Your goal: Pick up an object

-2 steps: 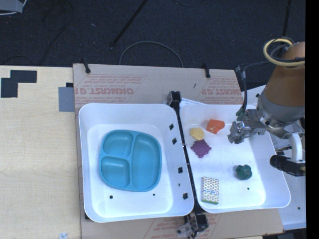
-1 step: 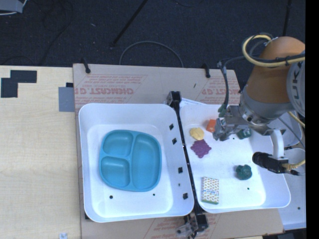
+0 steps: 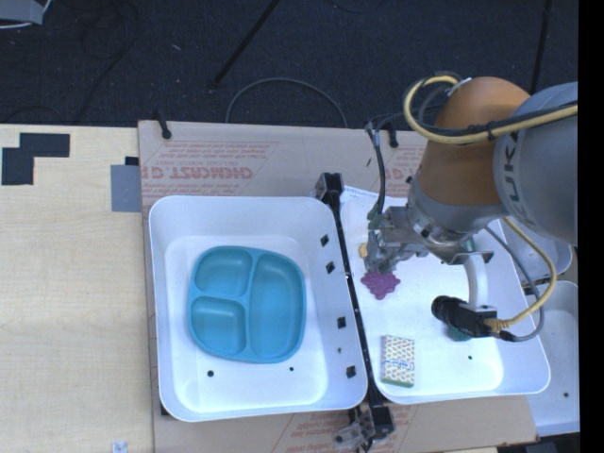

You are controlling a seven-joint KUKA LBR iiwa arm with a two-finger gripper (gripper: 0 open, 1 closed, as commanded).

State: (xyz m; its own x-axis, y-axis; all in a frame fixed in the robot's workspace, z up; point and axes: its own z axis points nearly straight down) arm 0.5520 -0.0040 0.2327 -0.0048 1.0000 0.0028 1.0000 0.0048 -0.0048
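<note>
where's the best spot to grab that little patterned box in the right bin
Grip the patterned box across its short width, about mid-length, coming straight down from above. It lies flat on the floor of the right bin, so its two long edges are the likeliest faces to pinch. Its edge nearest the other bin sits close to the wall, so room there looks tight.

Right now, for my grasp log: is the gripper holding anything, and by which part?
Cannot be told: the gripper sits right over the purple thing, but any hold is unclear.
</note>
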